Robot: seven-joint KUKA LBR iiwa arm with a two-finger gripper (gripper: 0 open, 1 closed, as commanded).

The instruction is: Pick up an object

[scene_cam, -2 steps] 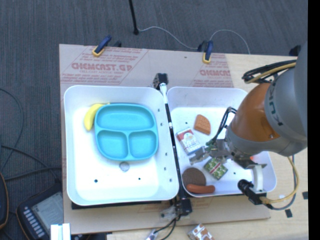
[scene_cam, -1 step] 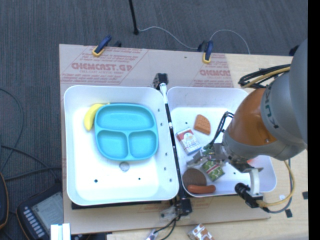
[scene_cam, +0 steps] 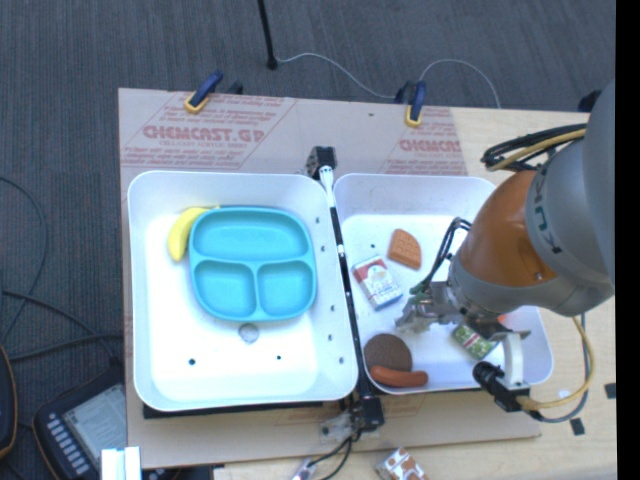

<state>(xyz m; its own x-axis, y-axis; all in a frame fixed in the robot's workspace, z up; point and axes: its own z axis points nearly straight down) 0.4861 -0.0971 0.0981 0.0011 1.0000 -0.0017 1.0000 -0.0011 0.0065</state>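
— Where's the gripper (scene_cam: 425, 310)?

— Down inside the right bin (scene_cam: 440, 190), low over its middle, under the grey arm (scene_cam: 560, 238) with the orange band. Reaches in from the right and hides much of that bin's right half.

— Open or closed?

— Cannot tell. Just a grey metal cluster at the wrist's end, too small and too shadowed to read.

— Holding anything?

— Nothing seen between the tips.

— And the things to pick?

— Several in the right bin. Small red-and-white box (scene_cam: 378, 281) just left of the gripper, near but apparently apart. Orange-brown wedge (scene_cam: 405, 249) farther back, beyond the box. Round brown disc (scene_cam: 387, 351) nearer the camera and left of the gripper, with a red sausage (scene_cam: 399, 376) touching its near edge, both by the bin's near wall. Green-and-white packet (scene_cam: 470, 341) just right of the gripper and slightly nearer, partly under the arm.

— Closest to the gripper?

— Box on the left, green packet on the right. Hard to say which is nearer.

— Left bin (scene_cam: 160, 368)?

— Well apart from the gripper. Blue three-compartment tray (scene_cam: 252, 263) lying flat there, yellow banana (scene_cam: 184, 230) against its far-left edge, a small grey bit (scene_cam: 248, 334) just at the tray's near rim.

— Around the bins?

— Brown board (scene_cam: 330, 133) underneath, printed in red, clamped at the far edge.
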